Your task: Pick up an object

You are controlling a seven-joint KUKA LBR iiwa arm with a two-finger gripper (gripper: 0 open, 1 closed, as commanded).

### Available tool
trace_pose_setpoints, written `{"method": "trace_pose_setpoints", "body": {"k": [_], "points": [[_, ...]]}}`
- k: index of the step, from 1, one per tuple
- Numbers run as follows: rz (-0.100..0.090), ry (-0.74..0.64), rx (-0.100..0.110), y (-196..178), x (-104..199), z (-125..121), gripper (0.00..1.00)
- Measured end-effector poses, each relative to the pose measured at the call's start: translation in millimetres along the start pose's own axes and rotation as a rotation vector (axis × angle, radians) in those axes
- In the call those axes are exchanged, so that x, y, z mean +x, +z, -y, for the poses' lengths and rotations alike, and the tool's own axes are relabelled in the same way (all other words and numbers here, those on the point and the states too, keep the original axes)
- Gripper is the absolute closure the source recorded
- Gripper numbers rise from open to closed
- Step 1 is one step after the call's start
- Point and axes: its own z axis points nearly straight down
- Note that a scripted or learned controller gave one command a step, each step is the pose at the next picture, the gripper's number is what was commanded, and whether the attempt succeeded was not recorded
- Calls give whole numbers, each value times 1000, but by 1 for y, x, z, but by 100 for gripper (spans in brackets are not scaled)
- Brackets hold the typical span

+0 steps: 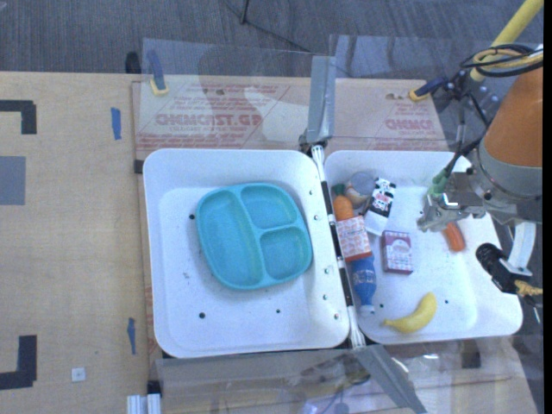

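**Gripper hovers over the carrot, grasp unconfirmed**

Nearest the camera in the right bin lies a banana. Beyond it sit a small red box and, along the left wall, a bottle. Farther right, the gripper hangs just beside an orange carrot; how wide it stands I cannot tell. At the far end is a black-and-white toy. The left bin bears a teal plate. The likely failure: the slim carrot rolls aside or slips free.
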Motion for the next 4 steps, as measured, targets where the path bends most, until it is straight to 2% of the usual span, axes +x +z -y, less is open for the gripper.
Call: {"method": "trace_pose_setpoints", "body": {"k": [1, 2, 3, 4], "points": [[0, 0, 0, 0, 0, 0, 0], [-2, -353, 0, 91, 3, 48, 0], [1, -163, -7, 132, -11, -25, 0], [6, -159, -12, 123, -14, -26, 100]]}}
